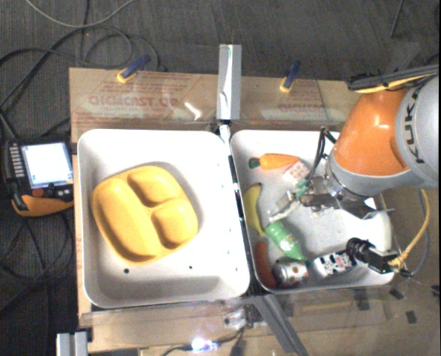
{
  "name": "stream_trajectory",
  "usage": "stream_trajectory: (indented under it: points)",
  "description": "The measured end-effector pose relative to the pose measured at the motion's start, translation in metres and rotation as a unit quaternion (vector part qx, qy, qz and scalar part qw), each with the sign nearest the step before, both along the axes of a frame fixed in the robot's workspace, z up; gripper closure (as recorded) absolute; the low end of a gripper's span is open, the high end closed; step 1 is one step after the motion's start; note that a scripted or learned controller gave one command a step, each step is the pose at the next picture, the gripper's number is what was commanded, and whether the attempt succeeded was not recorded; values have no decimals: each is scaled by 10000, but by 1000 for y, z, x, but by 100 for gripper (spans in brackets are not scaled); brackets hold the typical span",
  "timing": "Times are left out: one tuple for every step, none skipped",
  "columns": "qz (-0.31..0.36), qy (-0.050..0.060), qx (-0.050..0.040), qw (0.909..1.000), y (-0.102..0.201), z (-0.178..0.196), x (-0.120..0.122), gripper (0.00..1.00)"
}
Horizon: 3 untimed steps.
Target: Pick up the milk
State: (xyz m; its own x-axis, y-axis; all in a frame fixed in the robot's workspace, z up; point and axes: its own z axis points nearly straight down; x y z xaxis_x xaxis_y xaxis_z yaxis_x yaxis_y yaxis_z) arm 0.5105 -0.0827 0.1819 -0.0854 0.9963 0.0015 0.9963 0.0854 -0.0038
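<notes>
Milk is not picked up yet. The milk (333, 264) looks like a small white bottle with dark spots and a black top, though it is too small to be sure. It lies on its side in the right bin (368, 145), close to the near right corner of the desk (116, 95). The gripper (290, 201) hangs over the middle of that bin, a little way from the milk and not touching it. Nothing is held in it that I can see, and I cannot tell if it is spread apart or pressed together. So the whole job is left: go to the milk, grab it and lift it. Near the milk are a can (290, 271) and a green bottle (282, 240), with a banana (253, 206) and a carrot (278, 161) farther back. The left bin (94, 273) holds a yellow tray (146, 212). The desk is brown board with blue clips at its far edge. All around is dark grey carpet with cables, and a small screen (44, 163) sits beyond the left edge.
</notes>
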Motion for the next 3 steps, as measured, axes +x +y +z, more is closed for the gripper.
stream_trajectory:
  points:
    - [548,-4,-4,9985,-37,-32,39,0]
    - [91,-66,0,9999,-81,-92,72,0]
    - [87,-72,-2,9999,-81,-92,72,0]
